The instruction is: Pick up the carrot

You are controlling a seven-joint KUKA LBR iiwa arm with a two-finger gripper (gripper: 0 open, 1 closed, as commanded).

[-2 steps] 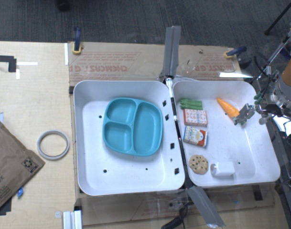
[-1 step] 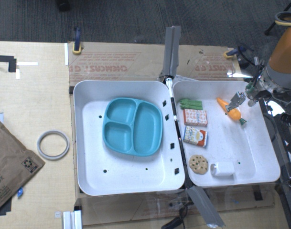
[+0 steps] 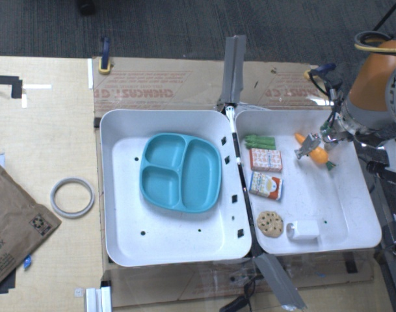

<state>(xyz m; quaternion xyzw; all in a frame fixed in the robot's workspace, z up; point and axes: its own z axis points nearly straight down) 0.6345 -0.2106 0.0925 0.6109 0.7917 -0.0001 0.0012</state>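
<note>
The arm [image 3: 373, 77] reaches in from the right, and its gripper [image 3: 310, 149] is down in the right bin [image 3: 354, 233], right on the carrot [image 3: 316, 150]. The carrot lies in the upper middle of that bin, orange showing on both sides of the grey fingers [image 3: 307, 151], so they look to straddle it (whether they are pressed onto it or slack, I cannot tell from here). To the left of it sit a green packet [image 3: 259, 142], a pink box [image 3: 265, 159] and a small carton [image 3: 266, 186] in a column, with a cookie [image 3: 270, 223] and a white block [image 3: 303, 230] nearer the front. The left bin [image 3: 119, 239] holds a blue tray [image 3: 181, 172]. A tape ring [image 3: 72, 196] rests on the bench [image 3: 41, 129].
</note>
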